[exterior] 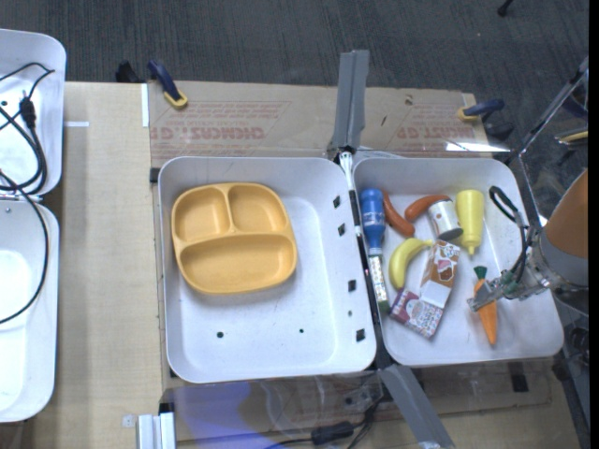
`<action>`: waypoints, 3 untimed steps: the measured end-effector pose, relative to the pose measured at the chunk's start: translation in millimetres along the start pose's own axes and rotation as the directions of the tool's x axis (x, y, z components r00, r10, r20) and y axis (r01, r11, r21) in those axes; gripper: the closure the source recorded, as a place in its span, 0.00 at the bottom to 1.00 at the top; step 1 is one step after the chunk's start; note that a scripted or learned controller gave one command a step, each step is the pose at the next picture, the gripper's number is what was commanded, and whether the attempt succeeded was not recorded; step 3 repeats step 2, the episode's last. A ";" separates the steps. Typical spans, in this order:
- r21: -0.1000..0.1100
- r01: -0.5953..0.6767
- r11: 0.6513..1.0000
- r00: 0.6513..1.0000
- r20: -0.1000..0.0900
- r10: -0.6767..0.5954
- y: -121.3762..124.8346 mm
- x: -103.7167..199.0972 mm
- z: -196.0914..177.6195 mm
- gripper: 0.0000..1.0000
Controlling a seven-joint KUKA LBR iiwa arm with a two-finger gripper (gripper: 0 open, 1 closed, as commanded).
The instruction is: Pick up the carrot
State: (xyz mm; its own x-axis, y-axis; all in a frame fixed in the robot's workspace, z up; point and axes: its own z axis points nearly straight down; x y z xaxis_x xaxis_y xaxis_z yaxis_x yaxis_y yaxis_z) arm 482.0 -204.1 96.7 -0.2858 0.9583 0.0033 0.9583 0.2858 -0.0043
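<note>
The carrot [488,314], orange with a small green top, lies in the right bin [533,340] near its front right corner, tip pointing toward the front edge. My gripper [503,288] reaches in from the right and sits low over the carrot's green end, touching or almost touching it. The carrot rests on the bin floor. The arm's orange band [573,224] shows at the right edge.
Left of the carrot lie a snack packet [429,293], a banana [404,258], a blue bottle [372,215], a red sausage [412,210], a small can [445,221] and a yellow bottle [470,217]. The left bin [271,344] holds a yellow divided plate [234,237].
</note>
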 end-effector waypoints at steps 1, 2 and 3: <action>-0.001 -0.217 0.976 0.976 0.003 0.217 2.5 22.0 -132.0 1.00; -0.001 -0.103 0.995 0.995 0.004 0.103 -1.9 8.5 -157.9 1.00; -0.001 -0.103 0.995 0.995 0.004 0.103 -1.9 8.5 -157.9 1.00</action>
